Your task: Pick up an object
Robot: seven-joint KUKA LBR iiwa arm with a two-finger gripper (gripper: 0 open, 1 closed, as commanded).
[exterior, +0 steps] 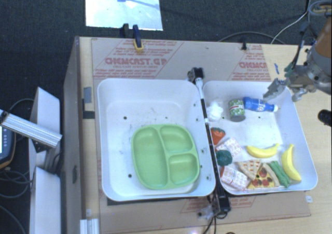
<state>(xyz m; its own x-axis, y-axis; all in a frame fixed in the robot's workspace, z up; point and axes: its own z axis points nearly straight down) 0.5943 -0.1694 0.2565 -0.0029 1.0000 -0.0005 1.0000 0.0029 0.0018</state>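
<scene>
Where the arm reaches in from the right of the camera view, these lines apply.
Arm: the grey arm (317,46) with an orange band enters at the upper right, above the right bin's far corner.
Pincer: the pincer (282,86) hangs over the right bin's back right edge, near the blue bottle; a pale finger (273,88) slants down towards the bottle, but whether the fingers stand apart or together cannot be told, and nothing is seen between them.
Right bin: the shallow white plastic bin (306,139) on the table (155,56) holds the objects to pick.
Back row: a blue plastic bottle lying on its side (258,105), a small green-labelled can (236,109) just beside it, and a crumpled white lump (215,109) near the left wall.
Front row: a yellow toy banana (263,150), a second yellow banana (290,163), a toy pizza slice (258,171), a green pod (279,174), a red tomato-like piece (218,135), a dark green round piece (224,157) and a red-and-white packet (234,177).
Left bin: the other shallow white bin (119,98) carries a light green divided plastic tray (165,156) towards its front right.
</scene>
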